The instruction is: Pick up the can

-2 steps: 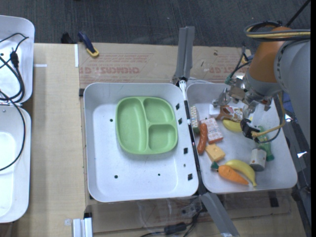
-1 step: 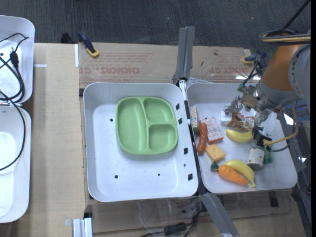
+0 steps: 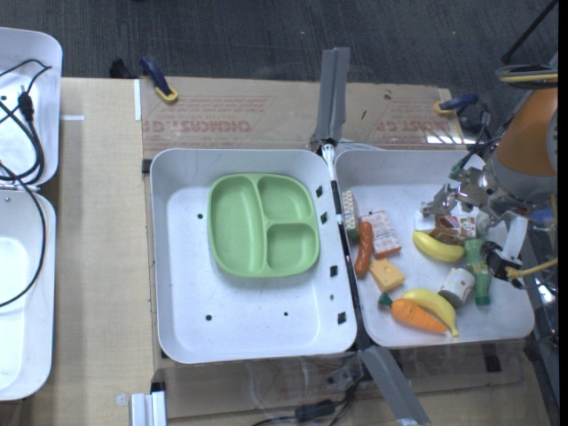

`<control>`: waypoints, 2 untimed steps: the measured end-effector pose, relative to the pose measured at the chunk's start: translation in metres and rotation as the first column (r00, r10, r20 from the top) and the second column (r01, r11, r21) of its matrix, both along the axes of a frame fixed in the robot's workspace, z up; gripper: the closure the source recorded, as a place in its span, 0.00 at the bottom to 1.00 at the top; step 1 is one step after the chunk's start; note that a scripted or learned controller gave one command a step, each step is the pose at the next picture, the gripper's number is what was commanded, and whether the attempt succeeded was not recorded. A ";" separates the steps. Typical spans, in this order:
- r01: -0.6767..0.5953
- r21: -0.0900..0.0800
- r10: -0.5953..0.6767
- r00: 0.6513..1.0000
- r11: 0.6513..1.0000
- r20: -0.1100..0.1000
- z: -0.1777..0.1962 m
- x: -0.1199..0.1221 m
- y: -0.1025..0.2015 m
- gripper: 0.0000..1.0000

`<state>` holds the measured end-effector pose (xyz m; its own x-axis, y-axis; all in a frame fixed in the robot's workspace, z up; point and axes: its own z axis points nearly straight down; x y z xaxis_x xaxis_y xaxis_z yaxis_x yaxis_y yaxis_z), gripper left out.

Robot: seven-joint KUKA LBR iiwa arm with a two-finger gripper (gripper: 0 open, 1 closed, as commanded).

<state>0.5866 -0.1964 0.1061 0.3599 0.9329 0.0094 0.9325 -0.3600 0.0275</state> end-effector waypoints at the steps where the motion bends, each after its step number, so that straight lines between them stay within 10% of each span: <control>1: 0.014 0.014 -0.014 1.000 1.000 -0.007 0.000 0.004 -0.004 0.00; 2: 0.024 0.013 -0.024 1.000 1.000 -0.005 0.001 -0.010 -0.005 0.00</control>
